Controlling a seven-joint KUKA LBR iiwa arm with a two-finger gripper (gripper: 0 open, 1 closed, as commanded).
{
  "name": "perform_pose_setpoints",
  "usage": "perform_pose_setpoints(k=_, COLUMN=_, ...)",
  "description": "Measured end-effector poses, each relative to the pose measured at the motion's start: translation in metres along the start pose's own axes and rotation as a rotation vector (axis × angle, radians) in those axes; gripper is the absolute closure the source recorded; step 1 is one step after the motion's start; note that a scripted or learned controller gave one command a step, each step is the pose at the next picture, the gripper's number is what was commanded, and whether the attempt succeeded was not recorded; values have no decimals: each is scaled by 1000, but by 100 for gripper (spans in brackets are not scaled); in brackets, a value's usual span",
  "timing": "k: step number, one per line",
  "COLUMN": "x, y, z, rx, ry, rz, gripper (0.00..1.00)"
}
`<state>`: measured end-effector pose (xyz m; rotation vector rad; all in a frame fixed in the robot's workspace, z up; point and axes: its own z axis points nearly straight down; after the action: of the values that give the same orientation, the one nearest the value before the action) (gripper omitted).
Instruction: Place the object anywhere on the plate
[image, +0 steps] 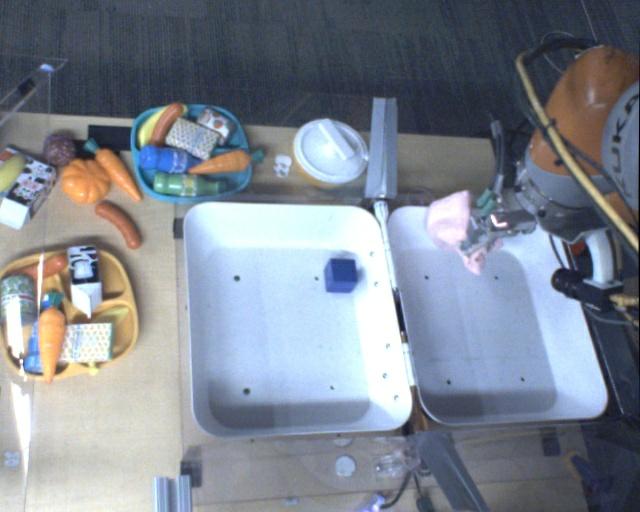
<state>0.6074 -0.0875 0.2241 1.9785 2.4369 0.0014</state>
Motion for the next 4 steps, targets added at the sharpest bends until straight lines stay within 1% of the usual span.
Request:
perform_pose_setpoints(k=1, x=53, y=8, z=-6, rx=0, ry=1, rz=-403, gripper=100)
perform_pose_setpoints(k=2, x=102, y=30, z=2, rx=-5, ry=-1, rz=-806, gripper=100)
perform_pose_setpoints(k=3, x=146, y=39, z=3, rx=-6, ry=-1, rz=-1205, gripper=100)
perform_pose_setpoints(k=4, x=200, y=53, z=-9, rx=-7, ry=-1, rz=-1366, gripper=100)
